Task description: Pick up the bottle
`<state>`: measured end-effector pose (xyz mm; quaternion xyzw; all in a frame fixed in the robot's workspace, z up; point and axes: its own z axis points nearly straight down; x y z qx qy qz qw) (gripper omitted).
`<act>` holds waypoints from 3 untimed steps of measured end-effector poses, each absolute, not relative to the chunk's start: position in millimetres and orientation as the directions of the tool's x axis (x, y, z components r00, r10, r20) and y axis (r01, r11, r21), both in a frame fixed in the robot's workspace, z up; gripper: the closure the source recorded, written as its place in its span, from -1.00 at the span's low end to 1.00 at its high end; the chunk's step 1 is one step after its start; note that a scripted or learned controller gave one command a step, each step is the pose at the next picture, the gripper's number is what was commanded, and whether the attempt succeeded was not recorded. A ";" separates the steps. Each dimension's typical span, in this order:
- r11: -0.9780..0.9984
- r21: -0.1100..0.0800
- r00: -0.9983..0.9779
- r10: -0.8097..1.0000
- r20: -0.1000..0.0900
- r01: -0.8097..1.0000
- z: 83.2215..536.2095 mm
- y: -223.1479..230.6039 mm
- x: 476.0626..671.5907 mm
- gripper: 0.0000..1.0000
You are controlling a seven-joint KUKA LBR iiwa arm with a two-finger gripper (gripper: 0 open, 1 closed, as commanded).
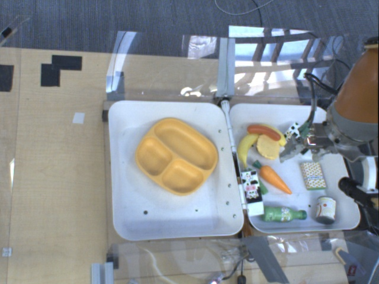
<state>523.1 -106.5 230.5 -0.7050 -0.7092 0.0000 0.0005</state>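
Camera view. Two shallow white bins stood side by side on the table (53,176). The left bin (127,212) carried a yellow divided plate (176,155) with three compartments, set near the bin's centre and turned at an angle to the bin walls.

The right bin (349,218) carried the remaining items. The bottle (284,214), green with a white cap, lay on its side along the bin's near wall, cap pointing toward the right. A small grey can (325,209) stood just beside the cap end. A black-and-white cow-patterned carton (252,190) lay against the divider between the bins, near the bottle's base. A carrot (275,179) lay at a slant above the bottle and apart from it. A banana (246,149), a red sausage (264,131) and a round yellow piece (267,148) were grouped in the bin's far-left part. A patterned rectangular packet (312,175) lay right of the carrot.

The arm entered from the right, its orange band (361,87) visible above the wrist. The gripper (294,149) was positioned over the far half of the right bin, just beside the yellow piece and well apart from the bottle. The fingers' opening could not be determined; nothing was seen between them.
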 end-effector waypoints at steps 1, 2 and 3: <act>-0.393 0.000 0.393 0.920 0.000 0.920 256.8 -121.8 487.9 -1.00; -0.701 0.001 0.701 0.713 0.000 0.713 329.4 -89.9 488.3 -1.00; -0.973 0.001 0.973 0.229 -0.001 0.229 378.0 -70.8 488.0 -1.00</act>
